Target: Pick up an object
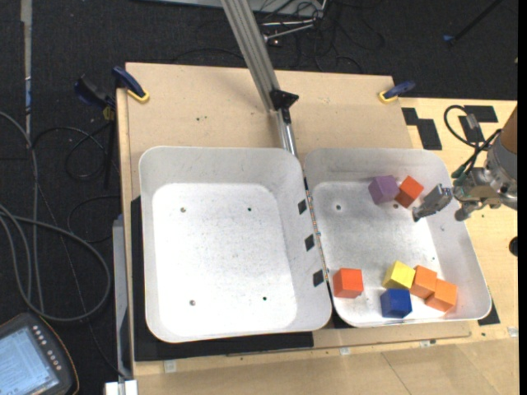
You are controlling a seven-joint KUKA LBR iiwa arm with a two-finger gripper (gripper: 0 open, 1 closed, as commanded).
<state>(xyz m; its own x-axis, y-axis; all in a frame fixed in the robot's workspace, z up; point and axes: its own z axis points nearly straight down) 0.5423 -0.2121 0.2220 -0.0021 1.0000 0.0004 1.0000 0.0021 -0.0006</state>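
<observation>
Orange cube (409,192) (no long axis, turned diamond-wise) beside tool (449,204), fingers apart.

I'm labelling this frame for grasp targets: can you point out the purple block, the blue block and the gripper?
purple block (382,189): camera view, its top face.
blue block (396,303): camera view, its top face.
gripper (442,203): camera view, between its fingertips, over the right bin's far side.

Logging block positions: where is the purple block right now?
The purple block lies in the right bin, near its far edge, directly left of an orange block and close to the hand.
</observation>
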